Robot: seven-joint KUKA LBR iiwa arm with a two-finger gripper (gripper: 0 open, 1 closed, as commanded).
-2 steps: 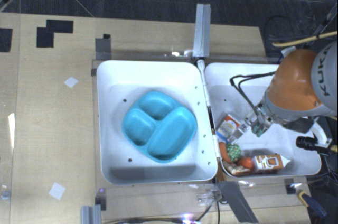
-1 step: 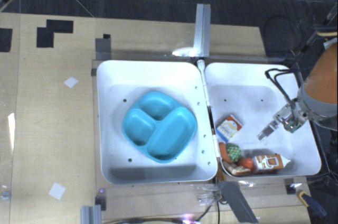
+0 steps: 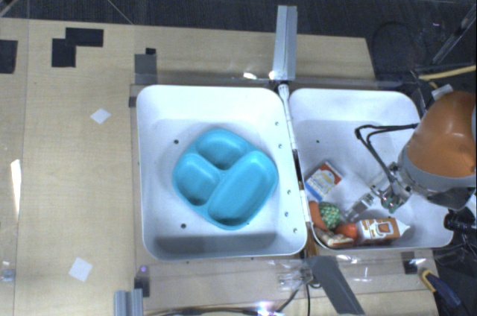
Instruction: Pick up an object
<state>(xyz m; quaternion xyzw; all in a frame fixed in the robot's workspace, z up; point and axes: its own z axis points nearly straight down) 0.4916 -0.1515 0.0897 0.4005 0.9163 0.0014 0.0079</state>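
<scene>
Gripper lowered into the right bin, above the small objects

The gripper [image 3: 363, 206] is seen low in the right bin [image 3: 350, 109], just beside a carton [image 3: 380, 230], a green and orange toy [image 3: 329, 216] and a small box [image 3: 323, 180]; whether its fingers are spread cannot be told. A blue divided tray [image 3: 225, 177] is seen in the left bin [image 3: 160, 158] on the table [image 3: 67, 180]

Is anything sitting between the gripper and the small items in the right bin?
Nothing visible blocks it. The gripper hangs low in the right bin, right beside the orange-and-white carton and the green and orange pieces, with the small box to its left.
</scene>
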